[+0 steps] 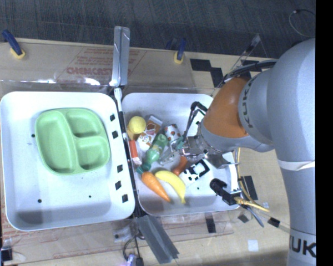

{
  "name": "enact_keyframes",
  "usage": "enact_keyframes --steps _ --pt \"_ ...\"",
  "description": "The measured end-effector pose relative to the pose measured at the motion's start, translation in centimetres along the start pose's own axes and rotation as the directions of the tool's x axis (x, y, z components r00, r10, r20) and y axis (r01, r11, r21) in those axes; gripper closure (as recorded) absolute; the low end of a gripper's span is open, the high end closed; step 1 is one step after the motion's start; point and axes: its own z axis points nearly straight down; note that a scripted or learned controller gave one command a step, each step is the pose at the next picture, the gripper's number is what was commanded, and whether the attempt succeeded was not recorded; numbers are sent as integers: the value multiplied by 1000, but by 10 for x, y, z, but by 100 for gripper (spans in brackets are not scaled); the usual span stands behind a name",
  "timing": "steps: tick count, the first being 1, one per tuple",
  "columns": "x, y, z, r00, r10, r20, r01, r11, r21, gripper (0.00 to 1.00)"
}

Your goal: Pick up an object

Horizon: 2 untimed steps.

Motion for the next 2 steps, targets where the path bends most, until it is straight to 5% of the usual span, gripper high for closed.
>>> enact_keyframes --steps 1,2 --pt "1 0 -10 1000 -6 1 6 1000 1 100" --pt "41 -45 -169 999 38 1 -38 999 -4 100"
